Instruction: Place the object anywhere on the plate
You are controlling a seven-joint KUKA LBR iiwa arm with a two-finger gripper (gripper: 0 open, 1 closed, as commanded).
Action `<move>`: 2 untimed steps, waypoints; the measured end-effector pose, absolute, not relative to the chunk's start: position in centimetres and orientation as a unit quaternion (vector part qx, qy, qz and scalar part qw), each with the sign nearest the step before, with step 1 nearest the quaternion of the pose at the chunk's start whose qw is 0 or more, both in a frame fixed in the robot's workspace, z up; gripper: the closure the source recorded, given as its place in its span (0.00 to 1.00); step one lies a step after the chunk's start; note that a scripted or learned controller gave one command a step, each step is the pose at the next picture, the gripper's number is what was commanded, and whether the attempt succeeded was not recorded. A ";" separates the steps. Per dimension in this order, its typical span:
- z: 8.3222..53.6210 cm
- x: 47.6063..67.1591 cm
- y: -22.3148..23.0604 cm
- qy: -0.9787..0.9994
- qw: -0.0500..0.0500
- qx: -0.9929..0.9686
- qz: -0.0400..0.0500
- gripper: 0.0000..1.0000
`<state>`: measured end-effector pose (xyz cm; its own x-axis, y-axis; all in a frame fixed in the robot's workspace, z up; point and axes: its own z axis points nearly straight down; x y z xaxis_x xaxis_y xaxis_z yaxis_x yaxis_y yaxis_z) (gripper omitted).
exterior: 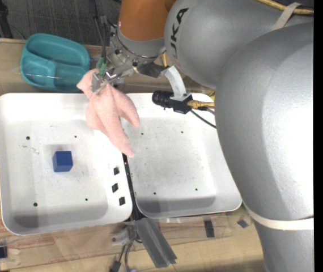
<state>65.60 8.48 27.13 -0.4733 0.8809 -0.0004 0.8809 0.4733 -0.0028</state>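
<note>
A pink cloth [111, 115] is pinched at its top between the jaws of the gripper [101, 79] and hangs below them, over the seam between the two bins. A teal plate [54, 61] is seen left of the jaws; a blue cube [63, 161] lies well below-left.

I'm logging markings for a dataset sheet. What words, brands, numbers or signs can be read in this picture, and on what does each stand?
"KA": dark letters on the grey arm, beside the orange band; the start of the word is hidden by the arm's curve.
The blue block, pink cloth, teal plate and white bins bear no readable text.
</note>
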 end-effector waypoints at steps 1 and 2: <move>34.8 64.6 10.4 -0.875 -0.001 -0.484 -0.001 1.00; 32.8 59.0 15.2 -0.896 0.001 -0.444 0.001 1.00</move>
<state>58.96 15.22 32.79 -0.6053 0.7960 0.0004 0.7960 0.6053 -0.0025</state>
